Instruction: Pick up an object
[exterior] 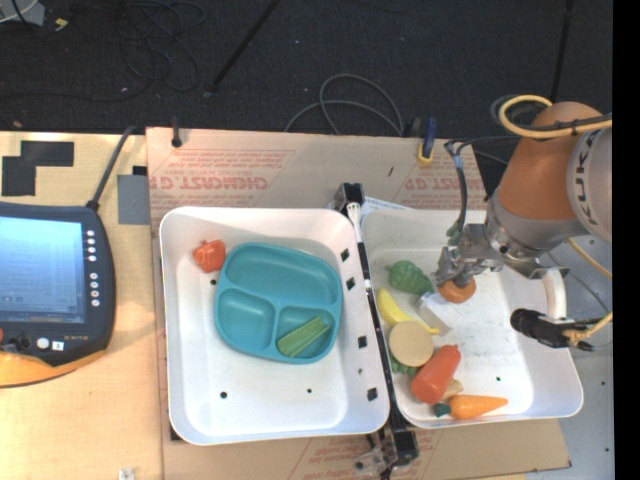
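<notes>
Over the right bin (520, 388), the gripper (455, 273) pinches a small orange object (458, 290).

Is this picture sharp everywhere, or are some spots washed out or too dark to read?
In the camera view, the white bins are bright but still show their rims; the floor behind the bench is nearly black, cables barely traceable; the tablet screen glows pale blue, its content unreadable; the gripper is small and slightly soft, so finger detail is lost.

Two white bins (190, 268), one teal tray (250, 288), eight toy foods (437, 373)
</notes>
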Motion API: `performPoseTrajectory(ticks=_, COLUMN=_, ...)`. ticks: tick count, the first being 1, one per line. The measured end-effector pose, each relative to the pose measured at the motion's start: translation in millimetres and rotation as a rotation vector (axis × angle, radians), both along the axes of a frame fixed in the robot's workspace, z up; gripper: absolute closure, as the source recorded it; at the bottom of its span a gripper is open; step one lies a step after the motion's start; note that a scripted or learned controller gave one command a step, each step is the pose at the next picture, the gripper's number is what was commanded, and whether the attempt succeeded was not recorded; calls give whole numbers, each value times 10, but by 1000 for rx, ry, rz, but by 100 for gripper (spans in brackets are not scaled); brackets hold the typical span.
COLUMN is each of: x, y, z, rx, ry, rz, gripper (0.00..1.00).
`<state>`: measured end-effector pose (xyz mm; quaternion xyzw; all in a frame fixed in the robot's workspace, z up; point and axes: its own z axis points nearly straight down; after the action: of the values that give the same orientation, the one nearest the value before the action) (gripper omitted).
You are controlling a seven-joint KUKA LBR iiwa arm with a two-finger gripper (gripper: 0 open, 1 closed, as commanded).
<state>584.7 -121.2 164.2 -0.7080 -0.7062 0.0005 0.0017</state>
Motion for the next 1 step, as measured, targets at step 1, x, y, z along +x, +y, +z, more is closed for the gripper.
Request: performPoseTrajectory(ticks=1, x=-213, y=31, z=-241, rx=-1, ry=0, rz=2, gripper=100)
